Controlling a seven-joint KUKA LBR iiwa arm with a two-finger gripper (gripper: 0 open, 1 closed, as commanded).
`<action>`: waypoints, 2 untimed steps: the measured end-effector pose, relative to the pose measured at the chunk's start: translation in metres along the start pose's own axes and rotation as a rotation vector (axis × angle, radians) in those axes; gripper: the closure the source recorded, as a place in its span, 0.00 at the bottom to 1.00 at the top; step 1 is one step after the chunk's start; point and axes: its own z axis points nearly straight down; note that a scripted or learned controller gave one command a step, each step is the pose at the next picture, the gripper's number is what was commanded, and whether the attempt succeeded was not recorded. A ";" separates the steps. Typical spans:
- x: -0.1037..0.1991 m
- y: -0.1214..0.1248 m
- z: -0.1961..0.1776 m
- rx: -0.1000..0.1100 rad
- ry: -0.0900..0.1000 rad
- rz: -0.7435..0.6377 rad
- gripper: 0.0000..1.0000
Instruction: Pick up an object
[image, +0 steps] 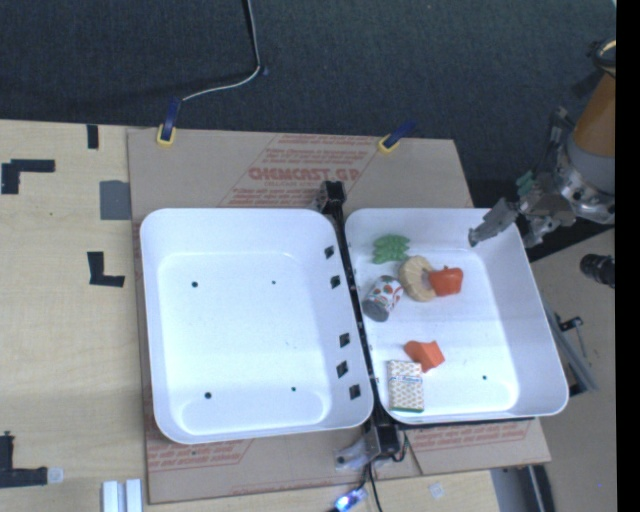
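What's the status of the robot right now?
Gripper above right bin's far right corner, holding nothing. Toys lie in that bin, untouched. Nothing in the way.

Wooden bench (60, 330) with black tape marks, covered by a cardboard sheet (300, 175); dark carpet (400, 60) beyond, crossed by a white cable (235, 80).

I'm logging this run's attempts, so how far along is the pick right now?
Nothing looks done yet. The tool is over the upper right rim of the right white bin, apart from every item. The green leafy toy, tan round piece, red block, small grey-ended can, orange wedge and green-white packet all lie inside. Descent, grasp and lift remain.
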 end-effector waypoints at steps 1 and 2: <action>0.048 0.045 0.138 0.010 0.004 -0.004 0.00; 0.089 0.023 0.165 0.000 -0.001 -0.003 0.00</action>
